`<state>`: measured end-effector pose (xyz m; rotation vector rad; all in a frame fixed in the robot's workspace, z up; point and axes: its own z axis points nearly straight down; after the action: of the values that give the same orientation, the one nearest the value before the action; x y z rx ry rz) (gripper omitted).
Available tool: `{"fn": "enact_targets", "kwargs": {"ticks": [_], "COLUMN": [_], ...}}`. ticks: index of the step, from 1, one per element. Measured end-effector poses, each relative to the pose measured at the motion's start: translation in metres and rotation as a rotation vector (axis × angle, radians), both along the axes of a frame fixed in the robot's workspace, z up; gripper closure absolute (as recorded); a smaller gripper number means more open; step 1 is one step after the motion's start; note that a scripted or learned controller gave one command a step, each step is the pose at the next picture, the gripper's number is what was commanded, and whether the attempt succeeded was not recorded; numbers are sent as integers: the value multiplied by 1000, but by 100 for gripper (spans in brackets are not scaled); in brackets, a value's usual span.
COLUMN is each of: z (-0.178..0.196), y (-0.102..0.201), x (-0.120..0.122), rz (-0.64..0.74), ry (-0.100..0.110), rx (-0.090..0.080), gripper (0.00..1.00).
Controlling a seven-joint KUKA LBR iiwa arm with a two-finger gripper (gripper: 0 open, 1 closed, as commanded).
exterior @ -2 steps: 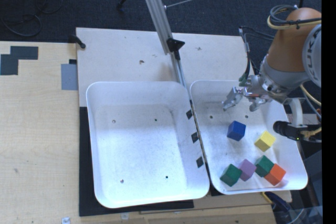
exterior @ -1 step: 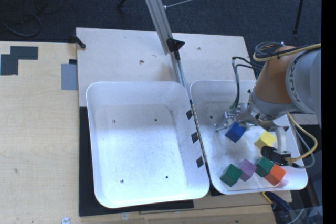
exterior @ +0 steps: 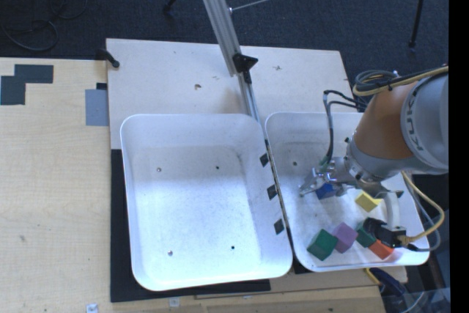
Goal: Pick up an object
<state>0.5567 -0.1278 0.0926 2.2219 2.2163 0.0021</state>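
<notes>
Apparently the gripper (exterior: 320, 185) is low inside the right bin (exterior: 293, 135), right of centre, with a small blue object (exterior: 325, 190) at its tip (whether the jaws close on it I cannot tell). Other blocks lie lower right, probably spare targets.

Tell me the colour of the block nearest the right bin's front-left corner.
Green block, beside a purple one; seen in the camera view.

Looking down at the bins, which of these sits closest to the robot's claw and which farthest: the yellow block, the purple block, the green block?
Measured from the gripper in the right bin:
1. Yellow block, just to its right.
2. Purple block, below it, toward the bin's near edge.
3. Green block, beside the purple one; these two are nearly too close to call.
</notes>
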Motion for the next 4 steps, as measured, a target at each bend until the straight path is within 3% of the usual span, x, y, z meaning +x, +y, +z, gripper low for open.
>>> {"fn": "enact_targets", "kwargs": {"ticks": [1,2,3,4], "z": [0,10,10,0], "y": [29,27,27,-30], "x": [-4,-4,-4,102], "rz": [3,-3,-5,5], "ry": [0,1,1,-1], "rx": [-1,1,2,-1], "gripper": [0,100,0,0]}}
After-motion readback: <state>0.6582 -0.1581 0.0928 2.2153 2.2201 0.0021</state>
